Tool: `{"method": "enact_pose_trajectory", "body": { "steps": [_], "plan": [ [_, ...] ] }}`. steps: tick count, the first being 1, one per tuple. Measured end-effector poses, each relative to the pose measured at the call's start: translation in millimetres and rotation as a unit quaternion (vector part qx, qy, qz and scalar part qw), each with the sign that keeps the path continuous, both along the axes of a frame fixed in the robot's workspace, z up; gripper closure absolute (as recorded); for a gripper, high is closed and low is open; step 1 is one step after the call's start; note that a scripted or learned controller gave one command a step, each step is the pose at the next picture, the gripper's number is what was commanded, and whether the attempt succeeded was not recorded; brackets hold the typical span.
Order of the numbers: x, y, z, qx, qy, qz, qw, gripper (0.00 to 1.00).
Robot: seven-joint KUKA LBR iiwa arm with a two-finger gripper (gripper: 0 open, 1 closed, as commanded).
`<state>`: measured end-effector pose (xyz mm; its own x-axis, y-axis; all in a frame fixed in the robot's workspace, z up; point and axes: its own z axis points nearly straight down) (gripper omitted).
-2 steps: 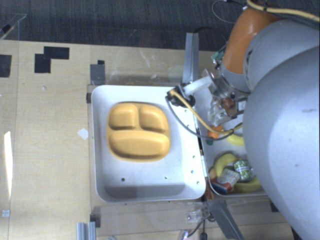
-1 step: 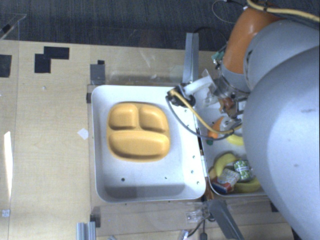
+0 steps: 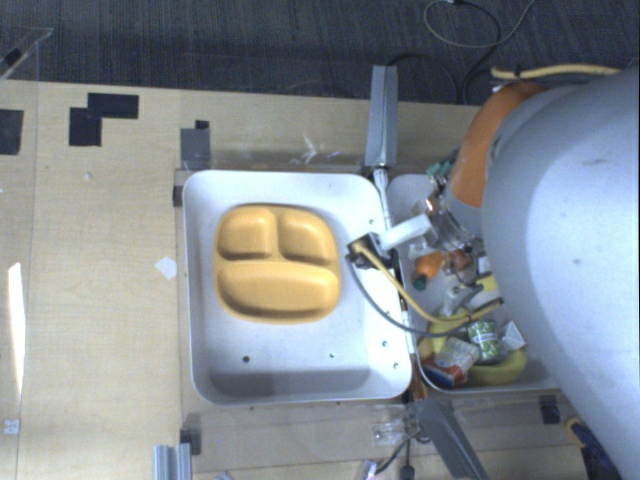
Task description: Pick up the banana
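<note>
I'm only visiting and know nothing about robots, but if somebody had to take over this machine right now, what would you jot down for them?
Gripper: low over the right bin, among the clutter; whether it is open or shut cannot be seen.
Banana: lying at the right bin's near end, beside small packets, apart from the gripper.
Left bin: holds a yellow divided tray.
Done: nothing lifted.
Left: grasp the banana and raise it.

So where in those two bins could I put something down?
Left white bin: bare floor in front of and left of the yellow three-compartment plastic tray. Right white bin: crowded, with the yellow banana, small packets and the grey arm overhead.
</note>
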<state>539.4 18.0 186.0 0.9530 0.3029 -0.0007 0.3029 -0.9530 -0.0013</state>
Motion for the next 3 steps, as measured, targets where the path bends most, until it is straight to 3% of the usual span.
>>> {"method": "enact_pose_trajectory", "body": {
  "steps": [1, 2, 3],
  "plan": [
    [-52.6, -7.5, -1.9, 0.0004, 0.0, -0.003, 1.0, 0.0],
    [55.2, -3.0, -1.6, -0.0003, -0.001, 0.133, 0.9911, 0.0],
    [-24.3, -91.9, -1.4, -0.0003, -0.001, 0.206, 0.9786, 0.0]
  ]
}}
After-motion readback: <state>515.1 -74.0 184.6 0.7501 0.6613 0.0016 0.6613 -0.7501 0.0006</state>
